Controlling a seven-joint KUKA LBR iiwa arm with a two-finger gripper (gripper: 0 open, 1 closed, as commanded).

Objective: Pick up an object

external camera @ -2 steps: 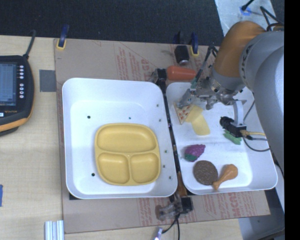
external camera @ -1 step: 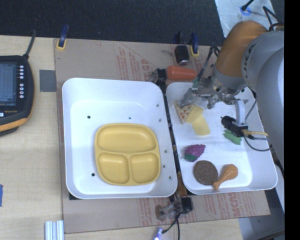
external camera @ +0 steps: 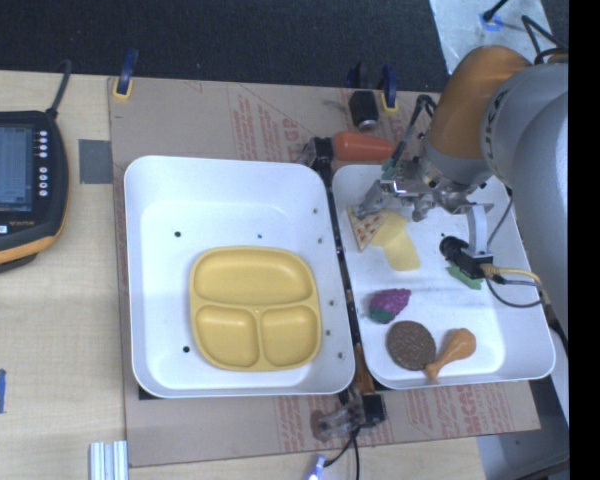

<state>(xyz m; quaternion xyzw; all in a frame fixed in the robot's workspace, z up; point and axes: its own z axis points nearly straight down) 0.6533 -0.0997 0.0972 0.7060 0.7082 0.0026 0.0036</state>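
**Two bins, arm over the right one**

Left bin (external camera: 150,268): yellow divided tray (external camera: 255,306), near middle. Right bin (external camera: 510,358): cracker wedge (external camera: 364,230) and yellow cheese block (external camera: 397,244) at far left; purple piece (external camera: 388,303); brown patty (external camera: 411,344); drumstick (external camera: 450,351) near right. Gripper (external camera: 405,190) low just above cheese; opening cannot be told, nothing visibly held.

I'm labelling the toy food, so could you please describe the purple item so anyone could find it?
Look in the right bin, near its left wall. The purple item lies between the yellow wedge above and the brown round patty below. It alone is purple with a green end.
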